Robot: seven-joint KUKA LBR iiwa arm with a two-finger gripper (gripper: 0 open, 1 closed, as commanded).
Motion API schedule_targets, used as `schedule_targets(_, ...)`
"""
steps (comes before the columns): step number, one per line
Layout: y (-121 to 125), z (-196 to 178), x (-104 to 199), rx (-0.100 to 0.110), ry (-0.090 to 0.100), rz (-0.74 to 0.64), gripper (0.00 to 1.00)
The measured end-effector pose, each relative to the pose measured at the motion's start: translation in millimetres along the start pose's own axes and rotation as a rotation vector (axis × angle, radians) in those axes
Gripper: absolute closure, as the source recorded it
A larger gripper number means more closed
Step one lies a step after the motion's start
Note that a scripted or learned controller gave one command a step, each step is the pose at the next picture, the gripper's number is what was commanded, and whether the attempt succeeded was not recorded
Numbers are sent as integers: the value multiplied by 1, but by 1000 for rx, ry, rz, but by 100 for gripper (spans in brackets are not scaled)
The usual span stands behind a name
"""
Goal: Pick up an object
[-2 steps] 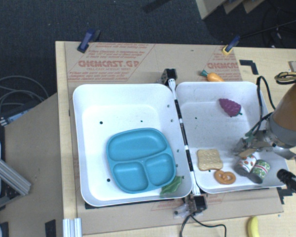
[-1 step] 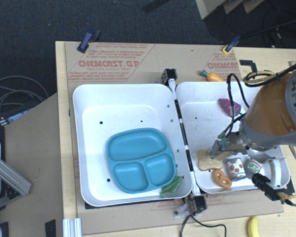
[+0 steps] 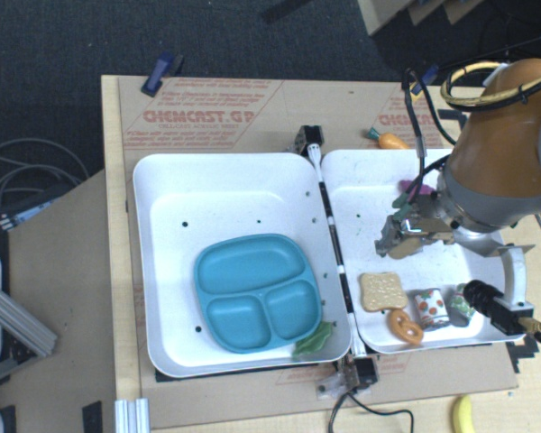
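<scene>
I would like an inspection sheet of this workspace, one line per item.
Surface: bench with a printed board under two white bins, left bin and right bin, side by side.
Job's things: in the right bin, a square cracker, a pretzel-like piece, a small red-dotted cup, a green piece, a purple item partly behind the arm.
Clutter: blue divided plate and a green leaf in the left bin; a carrot, a blue clip and a yellow object outside the bins.
Grippers: gripper low over the right bin, nothing visibly held.
Cables: coil at left; cables along the arm.
Surroundings: dark carpet.
</scene>
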State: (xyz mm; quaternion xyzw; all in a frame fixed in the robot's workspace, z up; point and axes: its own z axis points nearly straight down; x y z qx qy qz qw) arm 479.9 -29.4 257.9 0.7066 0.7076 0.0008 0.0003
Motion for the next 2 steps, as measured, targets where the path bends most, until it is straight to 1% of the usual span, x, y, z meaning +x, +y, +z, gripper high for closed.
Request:
schedule_targets(1,67,9,45,1,0,0,100)
schedule_targets(2,44,7,87,4,1,0,100)
